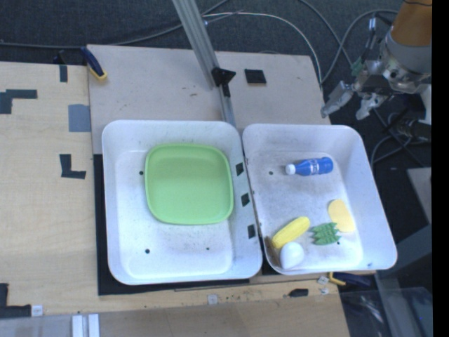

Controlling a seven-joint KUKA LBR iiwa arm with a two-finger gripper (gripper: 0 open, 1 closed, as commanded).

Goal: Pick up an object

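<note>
White, the left bin (119,188) holds a green plate (189,183); the right bin (365,188) holds a blue bottle (309,166), yellow corn (290,231), a white egg (292,255), a green leafy piece (325,234) and a yellow piece (342,215). The gripper (351,102) hangs spread and empty above the right bin's far corner, well apart from them.

The right bin (365,156) is open from above across its far and middle floor, apart from a blue bottle (309,166) lying on its side toward the far end. Its near end is crowded: a yellow corn cob (290,231), a white egg-shaped piece (292,255) touching it, a green leafy piece (325,234) and a yellow oval piece (342,215) sit close together, with little gap between them. A green plate (189,183) covers most of the left bin (112,209), leaving bare floor along the near side. A slanted metal post (203,48) rises at the far edge between the bins.
</note>
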